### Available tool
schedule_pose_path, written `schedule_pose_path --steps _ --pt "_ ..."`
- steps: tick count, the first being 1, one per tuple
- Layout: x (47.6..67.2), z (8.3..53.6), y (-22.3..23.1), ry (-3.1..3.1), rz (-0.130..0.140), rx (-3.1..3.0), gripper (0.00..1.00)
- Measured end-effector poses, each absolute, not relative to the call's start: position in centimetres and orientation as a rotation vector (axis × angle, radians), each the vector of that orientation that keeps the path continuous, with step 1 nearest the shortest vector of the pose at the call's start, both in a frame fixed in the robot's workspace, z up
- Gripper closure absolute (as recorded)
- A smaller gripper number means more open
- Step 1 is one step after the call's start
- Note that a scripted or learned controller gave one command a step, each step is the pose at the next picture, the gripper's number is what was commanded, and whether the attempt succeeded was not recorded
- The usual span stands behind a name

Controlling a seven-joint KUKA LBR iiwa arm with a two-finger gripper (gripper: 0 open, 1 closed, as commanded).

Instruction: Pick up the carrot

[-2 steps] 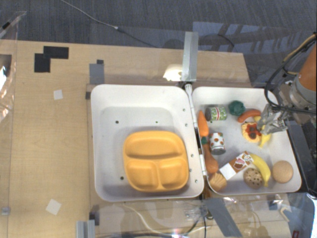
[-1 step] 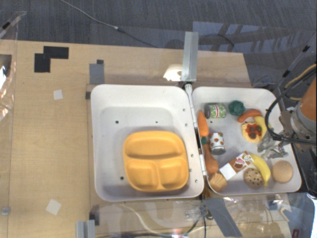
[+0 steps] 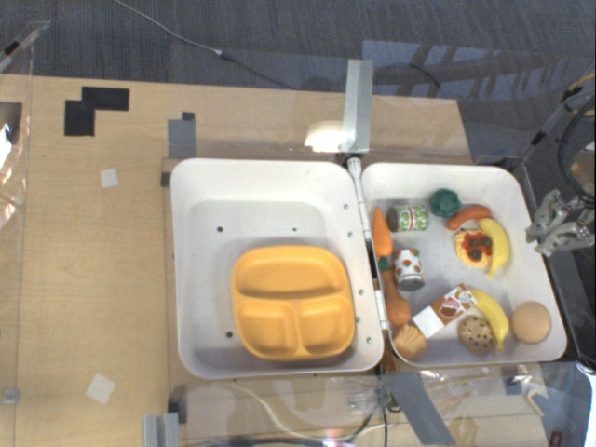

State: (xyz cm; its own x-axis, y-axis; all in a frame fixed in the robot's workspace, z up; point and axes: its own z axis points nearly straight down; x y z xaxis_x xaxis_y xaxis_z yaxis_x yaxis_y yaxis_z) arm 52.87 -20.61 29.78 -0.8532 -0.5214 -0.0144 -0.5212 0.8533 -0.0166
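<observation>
Two shallow white bins sit side by side on the wooden desk. The left bin holds a yellow divided plate with three compartments, lying a little toward the bin's near right corner. The right bin is crowded with toy food. The carrot lies along this bin's left wall, just beside the seam between the two bins, with its length running away from the camera; a second orange carrot-like piece lies below it along the same wall. Next to the carrot stands a small green-labelled can, and below that a small red-and-white can. Farther right are a dark green vegetable, a red sausage touching it, a pizza slice and a banana against the slice's right side. In the near part of the bin lie a small box, a second banana, a chocolate-chip cookie, a muffin and a round bun. The gripper is at the right edge of the right bin, over its rim and well apart from the carrot, with all the bin's contents between them. It is too small and blurred to tell how wide its parts stand, and nothing can be seen held in it.
</observation>
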Motion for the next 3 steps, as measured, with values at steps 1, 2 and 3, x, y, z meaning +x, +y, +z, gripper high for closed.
schedule_pose_path --steps 1,2,3 --pt "49.8 19.8 -20.6 2.873 -0.004 -1.261 1.00" --pt "53.8 17.2 -20.5 2.746 -0.006 -1.511 1.00" --pt "56.1 23.5 -20.5 2.415 -0.011 -1.996 1.00"
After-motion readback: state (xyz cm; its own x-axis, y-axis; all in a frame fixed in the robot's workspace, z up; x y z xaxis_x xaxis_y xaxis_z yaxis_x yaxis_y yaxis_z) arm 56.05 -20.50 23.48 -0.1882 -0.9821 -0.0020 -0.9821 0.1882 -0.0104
